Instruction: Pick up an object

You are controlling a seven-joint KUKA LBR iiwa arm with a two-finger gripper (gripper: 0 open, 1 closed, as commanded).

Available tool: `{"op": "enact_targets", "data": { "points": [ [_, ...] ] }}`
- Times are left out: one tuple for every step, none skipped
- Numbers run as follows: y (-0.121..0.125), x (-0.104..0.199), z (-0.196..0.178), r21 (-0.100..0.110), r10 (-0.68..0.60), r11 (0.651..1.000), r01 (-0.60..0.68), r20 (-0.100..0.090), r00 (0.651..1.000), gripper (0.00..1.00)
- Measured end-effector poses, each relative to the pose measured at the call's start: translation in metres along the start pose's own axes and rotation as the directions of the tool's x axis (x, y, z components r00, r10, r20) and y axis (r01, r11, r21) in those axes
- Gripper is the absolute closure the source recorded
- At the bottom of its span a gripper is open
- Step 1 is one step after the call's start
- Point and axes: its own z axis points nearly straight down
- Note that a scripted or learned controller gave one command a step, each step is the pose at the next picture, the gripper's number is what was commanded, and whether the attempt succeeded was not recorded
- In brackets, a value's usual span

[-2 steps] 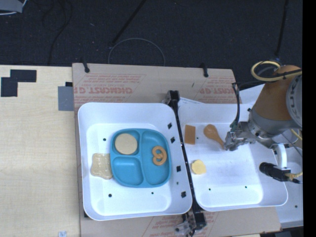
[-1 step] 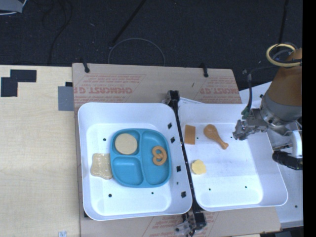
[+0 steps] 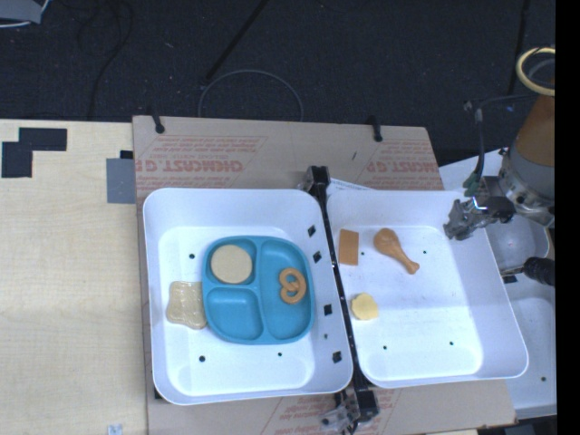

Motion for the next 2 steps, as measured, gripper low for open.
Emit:
{"op": "enact_targets", "data": {
  "points": [
    [0.001,-0.001,-0.051,0.002,0.0,1.0,0.0,0.0,1.0,1.0],
    [-0.002,0.052,-0.047,0.008,-0.002,1.0,0.002,-0.003,1.0,1.0]
  ]
}}
